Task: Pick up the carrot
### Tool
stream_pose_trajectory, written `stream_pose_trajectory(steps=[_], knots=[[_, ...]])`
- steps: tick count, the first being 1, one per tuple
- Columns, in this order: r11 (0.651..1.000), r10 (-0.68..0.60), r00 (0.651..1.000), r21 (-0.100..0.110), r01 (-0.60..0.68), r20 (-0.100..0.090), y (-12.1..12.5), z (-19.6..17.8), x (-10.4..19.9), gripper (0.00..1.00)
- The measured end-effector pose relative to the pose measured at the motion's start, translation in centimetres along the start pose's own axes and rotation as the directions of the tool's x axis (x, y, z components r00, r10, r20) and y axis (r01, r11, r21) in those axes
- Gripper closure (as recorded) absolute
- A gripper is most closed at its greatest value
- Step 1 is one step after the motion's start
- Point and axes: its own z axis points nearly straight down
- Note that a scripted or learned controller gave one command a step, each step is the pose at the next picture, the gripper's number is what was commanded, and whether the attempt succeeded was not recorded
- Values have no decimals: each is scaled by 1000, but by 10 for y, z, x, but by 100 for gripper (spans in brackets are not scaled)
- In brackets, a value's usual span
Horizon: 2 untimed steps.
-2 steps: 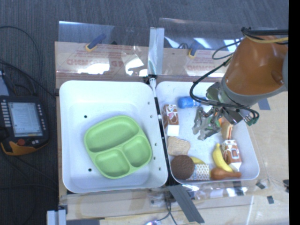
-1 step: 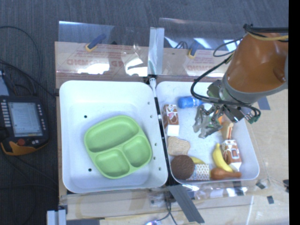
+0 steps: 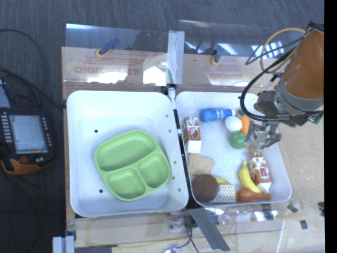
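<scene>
Carrot (image 3: pixel 245 124) sits in the right bin (image 3: pixel 284 165), near its back right, an orange stub tucked just beside a white egg (image 3: pixel 233 123) and a green ball (image 3: pixel 237 139), with a blue bottle (image 3: pixel 215 114) lying close behind. The claw (image 3: pixel 261 137) hangs over that same corner, just right of the carrot, and I cannot tell whether it is released or clenched; nothing visible sits in its grip.

Crowding is the main hazard. A descent a little off to the left would likely land on the egg or the ball instead, or nudge the carrot under them. The carrot shows little of itself, so a grip on its end may well slip. A small carton (image 3: pixel 260 171) and a banana (image 3: pixel 245 177) lie near the front and should be out of the way.

The left bin (image 3: pixel 84 109) carries a green divided plate (image 3: pixel 133 164). Both bins rest on a pale wooden tabletop (image 3: pixel 305 157) with clear panels at the back, dark carpet around it, and a handheld control pendant (image 3: pixel 25 138) on the floor at the far left
</scene>
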Motion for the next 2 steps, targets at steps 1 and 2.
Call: stream_pose_trajectory(steps=[1,2], knots=[[992,126,992,-5,-126,-2,60,52,17,100],[999,43,999,10,-43,3,41,-53,8,100]])
